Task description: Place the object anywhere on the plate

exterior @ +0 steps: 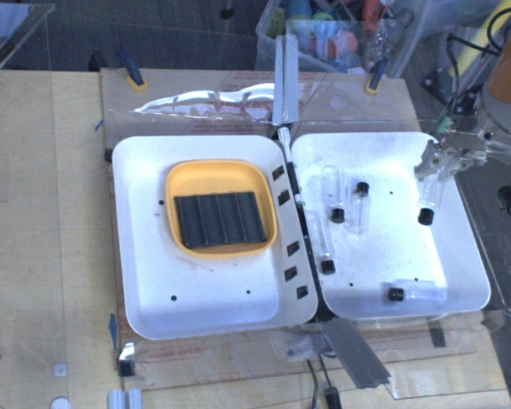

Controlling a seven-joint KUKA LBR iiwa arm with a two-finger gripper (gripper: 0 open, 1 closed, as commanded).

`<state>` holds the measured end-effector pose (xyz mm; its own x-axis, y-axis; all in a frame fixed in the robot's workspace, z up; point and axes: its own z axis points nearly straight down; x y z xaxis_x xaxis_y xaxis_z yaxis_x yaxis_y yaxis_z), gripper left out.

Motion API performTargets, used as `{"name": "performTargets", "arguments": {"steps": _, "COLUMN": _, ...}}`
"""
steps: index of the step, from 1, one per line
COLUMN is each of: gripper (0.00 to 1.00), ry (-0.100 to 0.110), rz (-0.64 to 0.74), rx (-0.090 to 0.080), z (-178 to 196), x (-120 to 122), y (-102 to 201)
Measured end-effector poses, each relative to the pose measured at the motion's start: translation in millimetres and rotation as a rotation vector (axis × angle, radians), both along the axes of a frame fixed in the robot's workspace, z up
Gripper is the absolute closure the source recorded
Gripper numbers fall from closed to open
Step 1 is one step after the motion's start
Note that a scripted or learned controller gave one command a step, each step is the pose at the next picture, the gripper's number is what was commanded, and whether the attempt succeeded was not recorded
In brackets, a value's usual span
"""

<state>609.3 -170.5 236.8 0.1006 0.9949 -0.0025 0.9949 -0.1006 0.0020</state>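
A yellow plate (180, 186) lies in the left bin (140, 254), with a dark ridged pad (220, 219) on it. My gripper (436, 169) is over the right edge of the right bin (383, 156), far to the right of the plate. Between its fingers hangs a clear tube (429, 196), nearly upright, its black cap (425, 217) at the bottom. The gripper is shut on the tube's upper end.
Several more clear tubes with black caps lie in the right bin: two near the middle (358, 203) (332, 192), one along the left wall (321, 247), one at the front (419, 293). A raised divider (289, 220) separates the bins. A clutter box (341, 15) stands behind.
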Motion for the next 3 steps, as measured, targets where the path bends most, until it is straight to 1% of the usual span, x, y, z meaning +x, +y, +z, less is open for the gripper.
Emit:
{"name": "performTargets", "arguments": {"steps": 1, "gripper": 1.0, "ry": -0.002, "rz": 0.287, "rx": -0.001, "z": 21.3, "x": 49.9, "y": -0.2}}
{"name": "performTargets", "arguments": {"steps": 2, "gripper": 1.0, "ry": -0.002, "rz": 0.448, "rx": -0.002, "z": 38.4, "x": 58.6, "y": -8.7}}
{"name": "performTargets", "arguments": {"steps": 3, "gripper": 1.0, "ry": -0.004, "rz": 0.741, "rx": -0.004, "z": 134.1, "x": 58.3, "y": -44.9}}
